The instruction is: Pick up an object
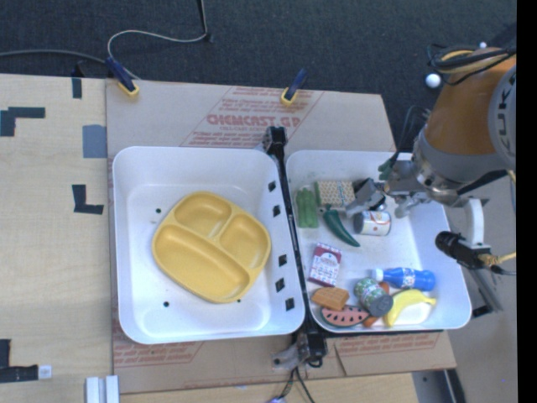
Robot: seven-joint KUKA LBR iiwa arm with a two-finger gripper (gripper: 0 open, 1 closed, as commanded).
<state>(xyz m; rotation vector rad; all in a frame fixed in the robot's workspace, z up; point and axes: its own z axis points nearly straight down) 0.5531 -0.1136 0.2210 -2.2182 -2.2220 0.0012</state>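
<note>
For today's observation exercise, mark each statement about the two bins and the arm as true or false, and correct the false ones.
1. The yellow divided plate lies in the left bin. True.
2. The banana lies in the left bin. False: it lies in the right bin, near its front right corner.
3. The blue and white bottle stands upright. False: it lies on its side, just behind the banana.
4. The gripper is over the right bin. True.
5. The watermelon slice sits at the back of the right bin. False: it lies at the front edge, beside the cracker.
</note>
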